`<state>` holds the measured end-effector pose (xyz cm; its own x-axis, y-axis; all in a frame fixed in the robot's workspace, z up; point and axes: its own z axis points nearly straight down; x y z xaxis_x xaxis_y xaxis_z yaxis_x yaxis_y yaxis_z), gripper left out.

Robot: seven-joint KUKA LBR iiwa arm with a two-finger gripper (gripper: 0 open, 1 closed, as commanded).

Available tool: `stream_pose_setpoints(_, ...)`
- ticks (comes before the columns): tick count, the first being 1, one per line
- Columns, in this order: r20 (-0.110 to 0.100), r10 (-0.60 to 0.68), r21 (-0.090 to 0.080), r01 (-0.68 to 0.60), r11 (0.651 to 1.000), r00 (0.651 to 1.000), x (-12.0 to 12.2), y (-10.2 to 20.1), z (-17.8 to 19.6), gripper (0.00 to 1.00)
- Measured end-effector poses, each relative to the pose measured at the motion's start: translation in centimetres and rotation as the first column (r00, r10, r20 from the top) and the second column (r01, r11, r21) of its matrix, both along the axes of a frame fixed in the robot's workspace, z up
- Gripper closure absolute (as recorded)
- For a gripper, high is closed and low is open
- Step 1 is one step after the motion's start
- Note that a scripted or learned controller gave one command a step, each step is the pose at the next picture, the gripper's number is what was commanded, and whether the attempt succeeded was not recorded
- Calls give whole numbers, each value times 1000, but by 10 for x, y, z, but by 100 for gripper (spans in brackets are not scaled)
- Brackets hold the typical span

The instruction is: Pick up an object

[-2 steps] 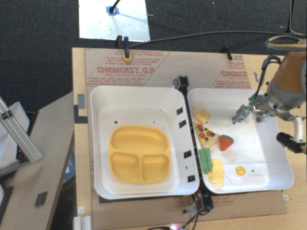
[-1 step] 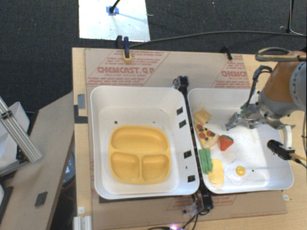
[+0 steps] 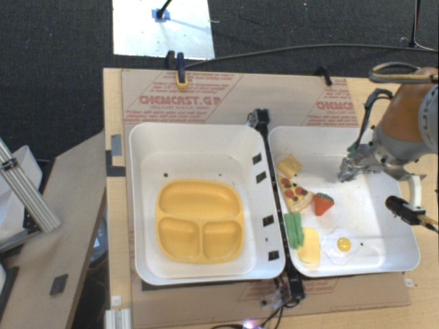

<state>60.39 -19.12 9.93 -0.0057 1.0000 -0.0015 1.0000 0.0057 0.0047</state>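
Several toy foods lie along the left side of the right bin (image 3: 391, 252): a yellow cheese wedge (image 3: 289, 165), a pizza slice (image 3: 296, 195), a red strawberry (image 3: 323, 203), a green vegetable (image 3: 294, 230), a pale yellow slab (image 3: 309, 245) and a fried egg (image 3: 341, 245). My gripper (image 3: 348, 168) hangs over the back right part of that bin, on the end of the grey arm with its orange band (image 3: 405, 112). It is to the right of the cheese wedge and up-right of the strawberry, apart from every toy.
The left bin (image 3: 147, 184) holds a yellow divided plate (image 3: 200, 219). A black divider (image 3: 271, 197) with clips runs between the bins. A black part of the arm (image 3: 406, 211) juts over the right bin's right side. Cables cross the cardboard behind.
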Motion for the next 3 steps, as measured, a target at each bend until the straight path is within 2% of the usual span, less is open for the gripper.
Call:
stream_pose_setpoints(1,1,-5,-1,5,1000,1000,-7,-6,54,100)
stream_pose_setpoints(2,1,-1,0,1,1000,1000,-1,-7,99,100)
stream_pose_setpoints(3,-2,0,1,0,1000,1000,-1,-7,108,100)
